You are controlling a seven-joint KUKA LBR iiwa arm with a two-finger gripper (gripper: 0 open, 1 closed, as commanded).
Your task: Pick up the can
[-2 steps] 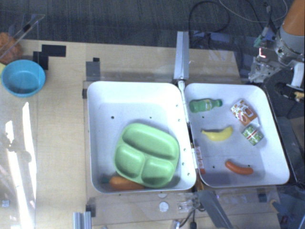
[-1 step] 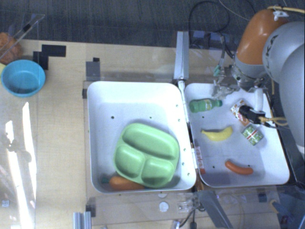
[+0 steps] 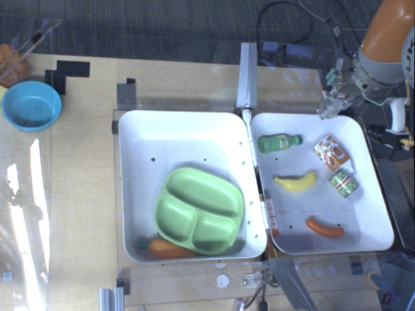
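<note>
In the left bin (image 3: 130,173), an orange carrot (image 3: 170,249) lies at the near edge, partly under a green divided tray (image 3: 200,209). In the right bin (image 3: 376,193) lie a sausage (image 3: 325,227), then the can (image 3: 343,183) on its side by the right wall, a banana (image 3: 296,182), a carton (image 3: 331,151) and a green bottle (image 3: 279,142). The gripper (image 3: 332,99) hangs over the far rim; whether it is open cannot be told.

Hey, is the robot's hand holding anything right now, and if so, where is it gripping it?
Nothing is held. The hand hangs above the right bin's far rim, apart from everything in it, and the can lies untouched near the bin's right side.
</note>
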